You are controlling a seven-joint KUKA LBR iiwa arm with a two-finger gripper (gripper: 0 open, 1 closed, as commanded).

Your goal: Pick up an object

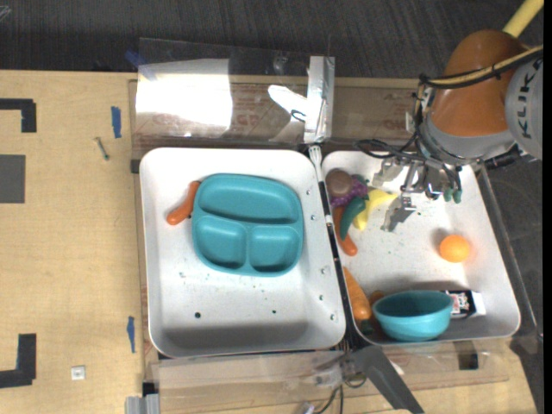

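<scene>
My gripper [385, 203] hangs over the upper middle of the right bin [493, 257], open, with nothing gripped. Just to its left lies a cluster of toy food: a brown piece [338, 182], a purple one [352, 192], a yellow one [377, 200], and a green one [348, 217] with an orange tip. The yellow piece lies right at the fingers. An orange ball [454, 248] rests to the gripper's lower right. A teal bowl [414, 314] stands at the bin's front, with a carrot [357, 295] along the left wall beside it.
The left bin [164, 300] holds a teal divided plate [248, 222] and an orange piece [181, 207] at the plate's left. A small black-and-white item [466, 302] lies right of the bowl. A clear plastic sheet [224, 93] sits behind the bins.
</scene>
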